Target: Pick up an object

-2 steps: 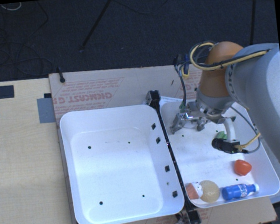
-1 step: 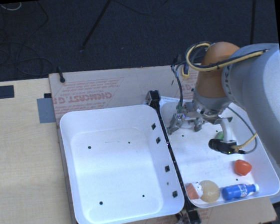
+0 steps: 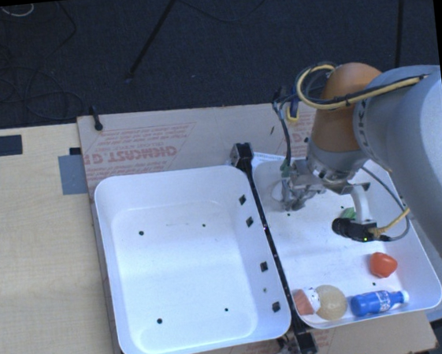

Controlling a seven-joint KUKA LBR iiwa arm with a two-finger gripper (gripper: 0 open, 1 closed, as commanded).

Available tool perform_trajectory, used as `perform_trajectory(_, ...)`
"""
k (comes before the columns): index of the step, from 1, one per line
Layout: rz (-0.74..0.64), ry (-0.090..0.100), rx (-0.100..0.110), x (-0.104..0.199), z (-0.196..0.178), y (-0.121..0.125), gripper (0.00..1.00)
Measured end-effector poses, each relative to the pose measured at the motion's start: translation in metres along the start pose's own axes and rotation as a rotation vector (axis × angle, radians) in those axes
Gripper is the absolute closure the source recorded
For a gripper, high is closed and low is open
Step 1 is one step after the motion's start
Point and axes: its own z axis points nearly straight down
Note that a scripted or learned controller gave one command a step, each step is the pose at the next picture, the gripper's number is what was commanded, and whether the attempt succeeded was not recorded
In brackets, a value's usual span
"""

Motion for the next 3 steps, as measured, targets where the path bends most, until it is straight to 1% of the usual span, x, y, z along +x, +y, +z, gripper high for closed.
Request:
perform_trajectory(1, 0.000, -0.001, -0.003, 0.000, 0.000, 0.001, 0.00)
perform_trajectory(2, -0.003, -0.003, -0.008, 0.004, 0.009, 0.002, 0.00)
perform_trajectory(3, -0.002, -0.002, -0.007, 0.003, -0.001, 0.001, 1.00)
